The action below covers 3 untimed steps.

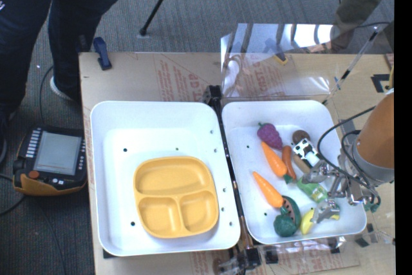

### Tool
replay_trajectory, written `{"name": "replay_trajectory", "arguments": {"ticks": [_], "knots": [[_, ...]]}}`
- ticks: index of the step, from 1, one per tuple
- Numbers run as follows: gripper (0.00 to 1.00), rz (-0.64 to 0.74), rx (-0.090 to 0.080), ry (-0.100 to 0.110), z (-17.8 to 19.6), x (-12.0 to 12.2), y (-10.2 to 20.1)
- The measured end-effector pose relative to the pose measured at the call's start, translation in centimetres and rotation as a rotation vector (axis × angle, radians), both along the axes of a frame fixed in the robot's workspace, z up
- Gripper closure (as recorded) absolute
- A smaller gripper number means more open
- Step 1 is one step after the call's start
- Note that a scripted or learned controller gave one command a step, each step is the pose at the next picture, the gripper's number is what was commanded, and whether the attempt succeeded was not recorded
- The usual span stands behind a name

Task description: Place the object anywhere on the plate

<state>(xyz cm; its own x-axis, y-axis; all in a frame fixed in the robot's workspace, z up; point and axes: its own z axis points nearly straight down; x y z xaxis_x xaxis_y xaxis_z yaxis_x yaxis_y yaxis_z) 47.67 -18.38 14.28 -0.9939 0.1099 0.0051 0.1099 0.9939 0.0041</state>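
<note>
Yellow plate [174,196] — white bins [103,138], orange carrots [266,189].

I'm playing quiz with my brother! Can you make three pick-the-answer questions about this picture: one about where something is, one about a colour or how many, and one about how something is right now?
1. Where is the yellow plate?
A. In the left bin
B. In the right bin
C. On the floor

2. How many sections does the plate have?
A. One
B. Three
C. Five

3. What lies on the plate right now?
A. A carrot
B. The purple grapes
C. Nothing yet

Answers:
1 A, the plate sits in the left bin, while the toy food fills the right one.
2 B, one long section above two smaller ones.
3 C, the orange carrots and the purple grapes all lie in the right bin, where the gripper is.
</note>
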Motion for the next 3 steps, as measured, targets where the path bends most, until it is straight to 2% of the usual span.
{"name": "replay_trajectory", "arguments": {"ticks": [1, 2, 3], "knots": [[0.00, 0.161, -0.001, -0.007, -0.53, 0.10, -2.60], [0.00, 0.435, 0.000, -0.009, -0.47, 0.44, -2.47], [0.00, 0.433, 0.000, -0.009, -0.47, 0.42, -2.51]]}}
